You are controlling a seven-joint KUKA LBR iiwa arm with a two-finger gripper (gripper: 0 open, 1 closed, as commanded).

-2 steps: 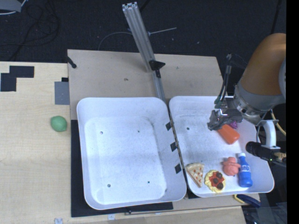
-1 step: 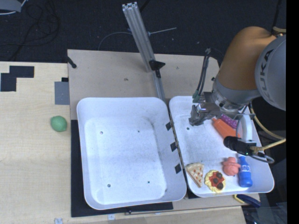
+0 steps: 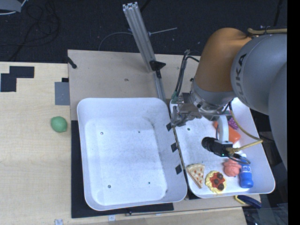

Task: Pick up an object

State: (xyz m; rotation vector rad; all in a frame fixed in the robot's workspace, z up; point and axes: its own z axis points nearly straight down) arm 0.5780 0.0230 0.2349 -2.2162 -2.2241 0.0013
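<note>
My gripper (image 3: 179, 116) hangs low over the far left corner of the right bin (image 3: 197, 142), close to the wall it shares with the left bin (image 3: 122, 153). Nothing shows under it but bare bin floor. Toys lie along the right bin's near and right side: a pizza slice (image 3: 196, 173), a round red and yellow piece (image 3: 215, 181), a pink lump (image 3: 230, 168), a blue bottle (image 3: 245, 177) and an orange and white piece (image 3: 225, 131). All of them are apart from the gripper.
A green ball (image 3: 59, 124) rests on the bench left of the bins. A slanted metal rail (image 3: 143, 39) stands behind the bins. The grey arm (image 3: 253, 74) covers the right bin's far right part.
</note>
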